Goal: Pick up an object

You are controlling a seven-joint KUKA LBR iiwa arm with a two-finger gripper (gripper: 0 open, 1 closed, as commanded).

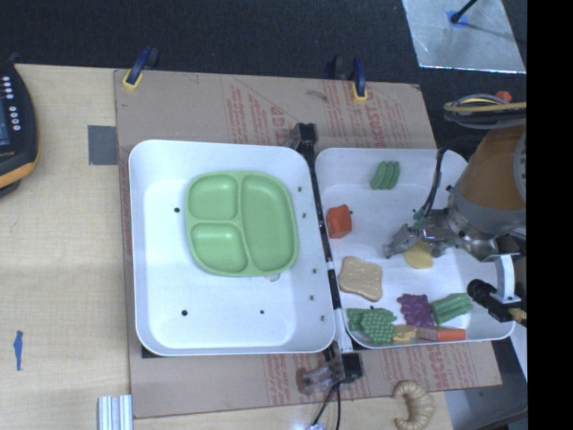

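Two white bins: left bin (152, 240) holds one green divided plate (242, 222); right bin (358, 164) holds eight toy foods, including one bread slice (361, 278), one grape bunch (414, 308). The hand (407, 240), grip state indiscernible, hovers beside one yellow lemon (418, 258), centre right.

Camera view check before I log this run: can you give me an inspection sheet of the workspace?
Surface: cardboard sheet on a wooden bench, clamped at the far edge.
Job's things: right bin holds green pods, orange block, toast, yellow piece, purple grapes, green grapes, green vegetable, carrot.
Clutter: green divided plate in left bin; croissant-like piece outside the bins.
Grippers: gripper beside the yellow piece, state unclear.
Cables: one along the arm.
Surroundings: dark floor, pendant.
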